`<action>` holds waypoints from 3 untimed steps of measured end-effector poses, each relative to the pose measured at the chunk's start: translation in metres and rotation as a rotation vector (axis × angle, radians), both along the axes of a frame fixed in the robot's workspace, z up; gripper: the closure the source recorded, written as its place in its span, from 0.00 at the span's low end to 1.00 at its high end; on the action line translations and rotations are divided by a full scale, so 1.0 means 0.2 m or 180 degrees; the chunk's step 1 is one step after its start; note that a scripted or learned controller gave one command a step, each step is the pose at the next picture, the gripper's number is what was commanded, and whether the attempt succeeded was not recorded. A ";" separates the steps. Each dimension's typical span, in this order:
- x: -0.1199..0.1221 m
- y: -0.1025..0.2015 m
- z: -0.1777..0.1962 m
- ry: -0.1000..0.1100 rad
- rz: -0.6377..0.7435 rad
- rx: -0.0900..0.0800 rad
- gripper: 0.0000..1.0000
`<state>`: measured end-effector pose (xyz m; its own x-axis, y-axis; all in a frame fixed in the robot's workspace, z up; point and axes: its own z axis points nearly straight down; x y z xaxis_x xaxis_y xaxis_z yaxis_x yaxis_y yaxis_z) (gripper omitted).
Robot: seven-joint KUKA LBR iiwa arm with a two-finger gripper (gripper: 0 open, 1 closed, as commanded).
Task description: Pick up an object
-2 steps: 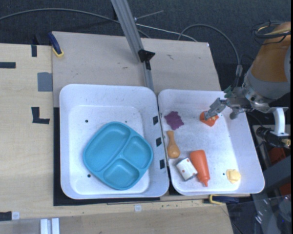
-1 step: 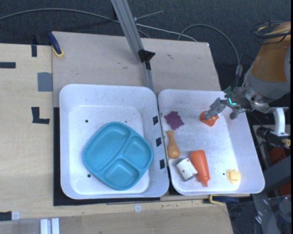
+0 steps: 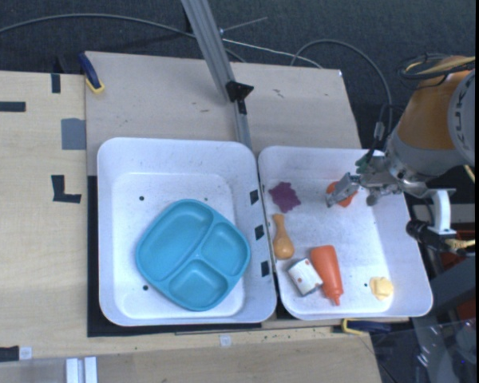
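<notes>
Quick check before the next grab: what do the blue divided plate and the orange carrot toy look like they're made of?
The blue divided plate looks like moulded plastic, matte to semi-gloss: uniform colour, rounded compartment ridges, soft highlights. The orange carrot toy in the right bin also looks like plastic, smooth and evenly coloured; it may be rubbery, which this view leaves open.

A small red-orange object [image 3: 342,193] lies near the right bin's [image 3: 399,238] far edge, partly hidden, toward the bin's right side.
</notes>
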<state>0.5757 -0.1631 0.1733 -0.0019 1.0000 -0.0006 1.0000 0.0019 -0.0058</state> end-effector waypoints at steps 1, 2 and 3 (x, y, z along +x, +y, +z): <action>-0.02 0.03 -0.23 0.0001 0.0001 0.0002 0.00; -0.02 0.03 -0.43 -0.0017 0.0001 -0.0004 0.00; -0.02 0.03 -0.37 -0.0016 0.0003 0.0000 1.00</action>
